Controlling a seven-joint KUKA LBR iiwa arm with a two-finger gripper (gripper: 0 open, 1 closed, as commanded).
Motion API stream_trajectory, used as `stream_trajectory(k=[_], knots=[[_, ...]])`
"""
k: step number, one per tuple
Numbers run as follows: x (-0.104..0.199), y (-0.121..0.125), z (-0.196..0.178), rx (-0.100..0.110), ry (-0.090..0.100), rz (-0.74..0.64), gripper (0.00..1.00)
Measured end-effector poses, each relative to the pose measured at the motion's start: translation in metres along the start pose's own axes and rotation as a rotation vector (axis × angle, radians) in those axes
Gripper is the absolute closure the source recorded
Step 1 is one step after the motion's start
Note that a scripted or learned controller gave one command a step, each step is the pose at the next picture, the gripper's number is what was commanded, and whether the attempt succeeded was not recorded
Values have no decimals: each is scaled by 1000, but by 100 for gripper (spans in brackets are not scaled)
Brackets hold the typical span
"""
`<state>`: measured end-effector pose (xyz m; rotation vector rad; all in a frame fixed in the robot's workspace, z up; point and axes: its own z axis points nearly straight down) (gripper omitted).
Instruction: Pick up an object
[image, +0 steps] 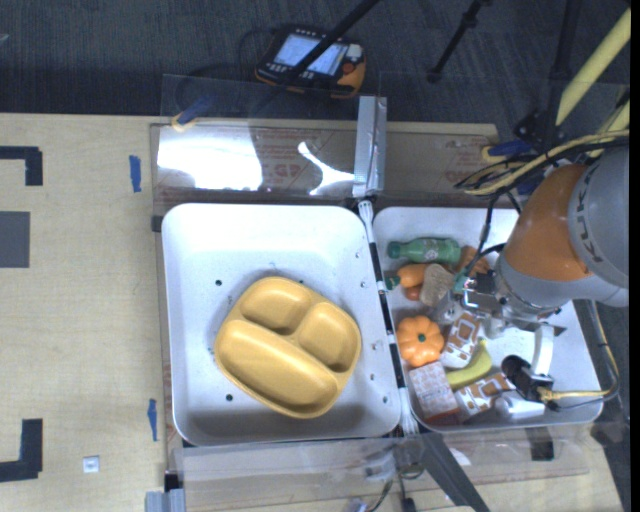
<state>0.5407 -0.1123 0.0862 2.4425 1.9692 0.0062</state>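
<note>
The right bin (580, 345) holds a heap of small things. A green bottle (425, 249) lies at its far side, and an orange pumpkin (420, 340) sits near the left wall. A yellow banana (470, 371) lies next to a red and white packet (432, 390). A small printed carton (461, 340) stands among them. My gripper (478, 305) hangs low over the middle of this heap, just above the carton and right of the pumpkin. The wrist hides whatever lies under it.
The left bin (190, 250) carries a large yellow divided dish (288, 345). A tan lump (436, 284) and an orange piece (411, 276) lie beside the bottle. A clear wall (260, 160) stands behind the bins. The grey arm with its orange band (550, 240) covers the right bin's far right.
</note>
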Motion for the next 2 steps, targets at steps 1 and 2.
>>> stream_trajectory(k=[1, 2], knots=[[0, 2, -10, -5, 0, 3, 100], [53, 15, -96, 8, -1, -18, 100]])
